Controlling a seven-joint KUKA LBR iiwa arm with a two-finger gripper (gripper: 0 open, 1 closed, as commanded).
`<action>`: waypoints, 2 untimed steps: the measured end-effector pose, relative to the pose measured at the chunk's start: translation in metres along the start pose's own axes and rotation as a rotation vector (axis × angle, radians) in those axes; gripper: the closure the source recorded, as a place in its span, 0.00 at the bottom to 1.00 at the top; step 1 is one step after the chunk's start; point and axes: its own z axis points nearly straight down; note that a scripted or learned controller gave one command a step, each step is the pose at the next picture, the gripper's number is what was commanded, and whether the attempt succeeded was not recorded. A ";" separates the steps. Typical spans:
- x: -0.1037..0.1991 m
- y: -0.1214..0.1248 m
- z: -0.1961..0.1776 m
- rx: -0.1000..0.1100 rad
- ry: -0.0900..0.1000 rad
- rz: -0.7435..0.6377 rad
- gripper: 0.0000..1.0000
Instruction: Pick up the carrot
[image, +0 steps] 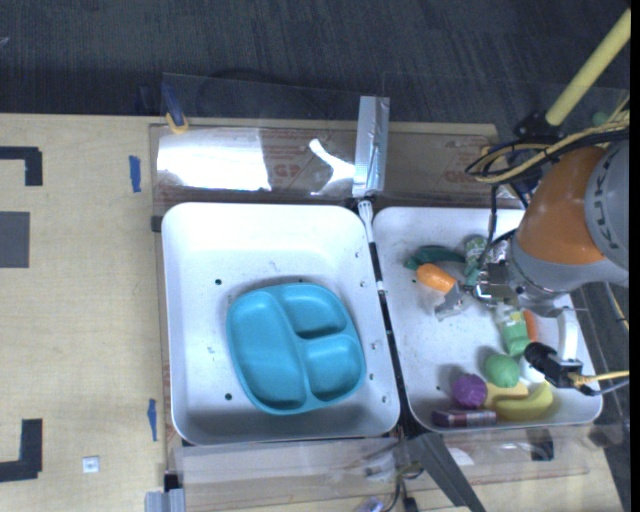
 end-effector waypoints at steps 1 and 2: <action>-0.055 0.006 -0.159 -0.005 -0.003 -0.042 0.00; -0.009 0.032 -0.066 0.012 0.002 0.003 0.00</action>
